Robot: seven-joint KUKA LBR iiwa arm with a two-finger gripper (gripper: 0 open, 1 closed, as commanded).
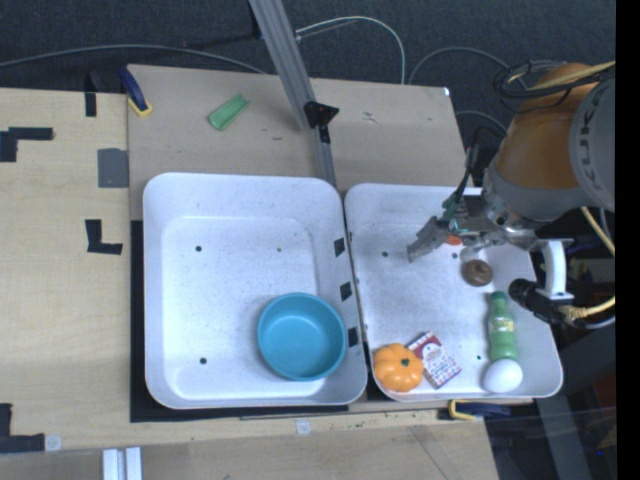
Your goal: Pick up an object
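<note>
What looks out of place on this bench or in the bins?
A small green block lies on the wooden bench behind the left white bin, apart from the other objects. Nothing looks spilled or damaged.

No text, brand, number or sign can be read anywhere in the camera view. The small flat red-and-white printed packet (437, 359), lying in the right-hand shallow white plastic bin (400, 208) below the grey two-finger gripper (432, 236) and nearer the camera than it, carries some printing, but it is too small and blurred to make out. The slim green plastic bottle (501, 330), below and to the right of the gripper, has a pale band around it that may be a label; nothing on it is legible.
</note>
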